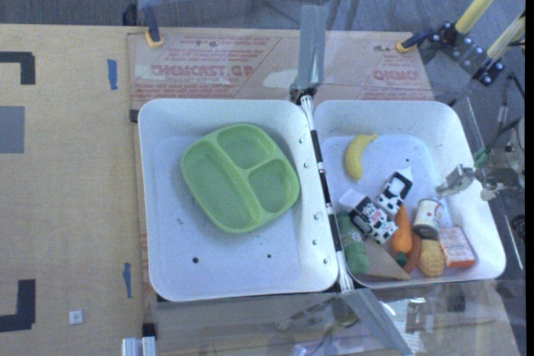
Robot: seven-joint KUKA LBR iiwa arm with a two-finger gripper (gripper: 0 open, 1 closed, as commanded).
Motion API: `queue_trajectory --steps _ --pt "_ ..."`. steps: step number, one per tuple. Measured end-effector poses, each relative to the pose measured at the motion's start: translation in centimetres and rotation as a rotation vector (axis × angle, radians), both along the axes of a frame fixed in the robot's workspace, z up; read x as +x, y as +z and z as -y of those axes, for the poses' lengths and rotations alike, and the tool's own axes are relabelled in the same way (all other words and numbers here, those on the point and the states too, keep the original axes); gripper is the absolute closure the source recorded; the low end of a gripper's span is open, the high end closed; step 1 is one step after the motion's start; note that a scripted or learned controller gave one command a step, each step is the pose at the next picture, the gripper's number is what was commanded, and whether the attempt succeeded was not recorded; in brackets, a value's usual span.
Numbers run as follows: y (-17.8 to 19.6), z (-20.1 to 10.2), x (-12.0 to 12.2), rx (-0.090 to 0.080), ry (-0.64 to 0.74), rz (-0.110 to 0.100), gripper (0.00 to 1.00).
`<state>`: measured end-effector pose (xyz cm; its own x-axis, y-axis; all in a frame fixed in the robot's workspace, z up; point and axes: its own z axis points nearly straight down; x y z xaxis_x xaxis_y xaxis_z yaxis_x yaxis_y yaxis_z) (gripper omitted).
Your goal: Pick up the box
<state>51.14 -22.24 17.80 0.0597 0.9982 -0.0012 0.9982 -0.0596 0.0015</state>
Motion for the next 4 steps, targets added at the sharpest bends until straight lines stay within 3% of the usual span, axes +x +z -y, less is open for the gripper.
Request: queue_trajectory --steps 1,2,3,4 --pt "-8.4 -0.9 -2.1 0.011 0.021 -0.004 0.0" --pt "5.5 -0.2 3.9 -0.001 0.127 0.002 0.0" --pt "-7.9 -0.4 2.7 0.006 0.251 -0.001 0.0" --pt "-3.9 0.2 -3.0 0.002 0.248 -0.002 0.0"
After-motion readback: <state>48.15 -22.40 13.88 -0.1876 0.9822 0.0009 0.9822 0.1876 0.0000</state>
